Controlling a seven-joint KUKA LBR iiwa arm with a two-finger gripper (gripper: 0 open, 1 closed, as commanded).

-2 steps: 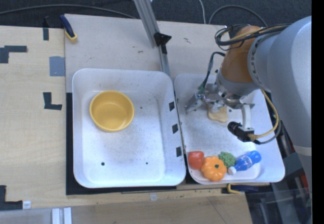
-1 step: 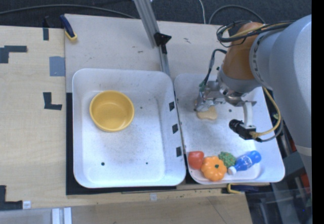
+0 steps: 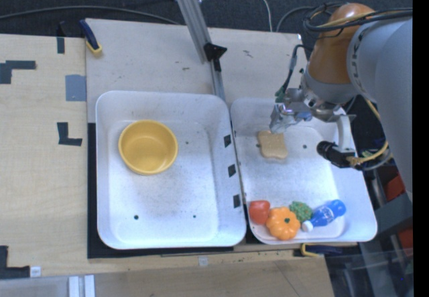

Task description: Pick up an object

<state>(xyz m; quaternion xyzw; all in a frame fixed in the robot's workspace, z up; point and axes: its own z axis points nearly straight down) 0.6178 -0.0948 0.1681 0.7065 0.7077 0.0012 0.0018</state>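
Note:
My gripper (image 3: 279,123) hangs over the upper part of the right bin (image 3: 348,185), its tips just above a tan slice of bread (image 3: 272,146). The bread lies flat on the bin floor, right under and slightly in front of the tips. At the bin's front edge lie a red tomato (image 3: 259,210), an orange pumpkin (image 3: 283,223), a green leafy piece (image 3: 301,210) and a blue bottle (image 3: 324,214), close together. A yellow bowl (image 3: 148,147) sits in the left bin (image 3: 167,222).
A slanted metal pole (image 3: 194,14) crosses the bench behind the bins. Black cables (image 3: 348,155) hang beside the arm over the right bin's right side. A blue and yellow tool (image 3: 90,36) lies at the bench's back left.

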